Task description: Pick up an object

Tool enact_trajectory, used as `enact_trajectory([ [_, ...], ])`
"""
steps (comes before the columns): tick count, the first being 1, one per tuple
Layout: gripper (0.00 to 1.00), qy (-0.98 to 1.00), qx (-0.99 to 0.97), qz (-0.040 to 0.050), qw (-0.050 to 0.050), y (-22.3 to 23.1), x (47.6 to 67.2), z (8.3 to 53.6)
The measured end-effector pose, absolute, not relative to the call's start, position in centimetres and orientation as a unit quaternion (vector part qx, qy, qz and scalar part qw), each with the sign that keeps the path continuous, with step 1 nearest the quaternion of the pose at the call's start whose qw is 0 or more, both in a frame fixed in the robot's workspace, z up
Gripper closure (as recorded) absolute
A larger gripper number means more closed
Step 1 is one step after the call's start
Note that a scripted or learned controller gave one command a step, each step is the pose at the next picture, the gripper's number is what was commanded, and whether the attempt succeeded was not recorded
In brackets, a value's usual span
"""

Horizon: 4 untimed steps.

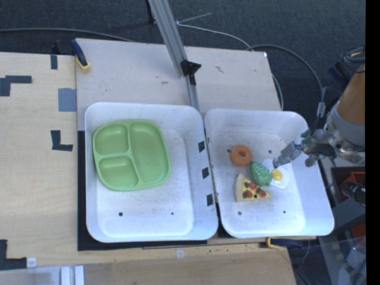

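Bench is lying under a slanted overhead view: a pale board (172,76) is sitting behind the two white bins, a light wood tabletop (35,159) with grey tape marks is showing to the left, dark carpet is running along the top. A grey metal rail (169,31) is crossing the board diagonally. A blue and yellow clamp (80,54) is resting at the board's left corner. No readable writing is showing anywhere.

Left bin (142,218) is carrying a green divided plate (130,154), smooth plastic, three compartments, rounded corners. Bin floors are looking speckled with dark flecks.

Right bin (297,218) is holding the toys, clustered near its middle: a brown ring doughnut (241,155), a bumpy green piece (260,174) just below it, a fried egg (279,177) touching the green piece on its right, and a pizza slice (250,189), wedge-shaped, lying in front.

The gripper (288,155) is reaching in over the right bin's far edge, hanging just above the egg; whether it is clenched or released cannot be told. Nothing is visibly sitting in its grasp.
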State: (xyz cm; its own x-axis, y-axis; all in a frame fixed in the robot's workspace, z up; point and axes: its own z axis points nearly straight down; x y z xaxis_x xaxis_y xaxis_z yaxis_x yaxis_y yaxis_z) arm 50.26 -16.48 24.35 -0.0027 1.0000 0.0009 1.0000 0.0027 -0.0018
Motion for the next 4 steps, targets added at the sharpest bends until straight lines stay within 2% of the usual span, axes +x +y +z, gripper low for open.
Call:
enact_trajectory([
  [1, 0.0, -0.708, -0.706, 0.0004, 0.001, -16.5, 50.3, 24.4],
  [2, 0.0, -0.707, -0.707, 0.0022, 0.003, -17.3, 49.7, 19.3],
  [3, 0.0, -0.708, -0.707, 0.002, 0.003, -16.2, 49.8, 14.0],
  [4, 0.0, -0.707, -0.707, -0.0008, -0.001, -16.2, 49.9, 9.1],
])
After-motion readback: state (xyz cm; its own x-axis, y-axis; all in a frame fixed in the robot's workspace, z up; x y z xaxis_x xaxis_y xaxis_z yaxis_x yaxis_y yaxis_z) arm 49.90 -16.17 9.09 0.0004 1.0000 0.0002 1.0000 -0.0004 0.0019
